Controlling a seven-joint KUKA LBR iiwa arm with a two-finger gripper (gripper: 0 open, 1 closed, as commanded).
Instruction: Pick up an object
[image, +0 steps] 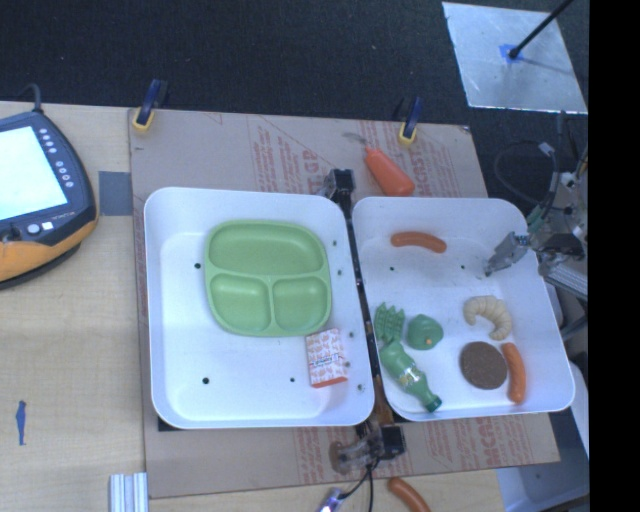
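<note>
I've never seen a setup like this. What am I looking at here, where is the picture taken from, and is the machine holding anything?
This is one picture from a camera fixed above a workbench, looking down at a slant. The bench carries two shallow white bins side by side. The left bin holds a green divided plate and a small red-and-white packet. The right bin holds toy food: a sausage, a croissant, a brown patty, an orange sausage, a green bottle and some green vegetables. A toy carrot lies outside the bins, on the board behind them.

The machine is a robot arm reaching in from the right; its gripper, a two-fingered claw, hangs over the right bin's far right part. Nothing shows between its fingers. Its job is to pick up one object. The device at the far left is a handheld control pad.
</note>
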